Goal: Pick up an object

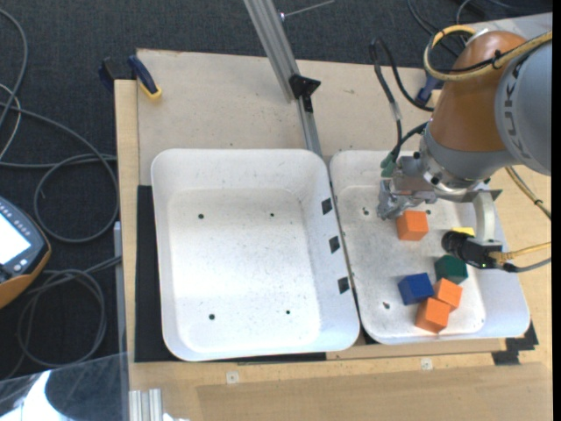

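The gripper (399, 202) is hovering just above-left of an orange cube (413, 225) in the right bin (500, 318); whether its jaws are released or clenched cannot be told.

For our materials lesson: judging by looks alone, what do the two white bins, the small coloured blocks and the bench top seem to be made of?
White bins: probably moulded plastic, given the rounded corners and smooth, dark-speckled surface.
Coloured blocks, such as the orange one and the blue one: matt, evenly coloured with soft edges; foam or painted wood, hard to say.
Bench top: pale, flat board, seemingly wood or plywood.
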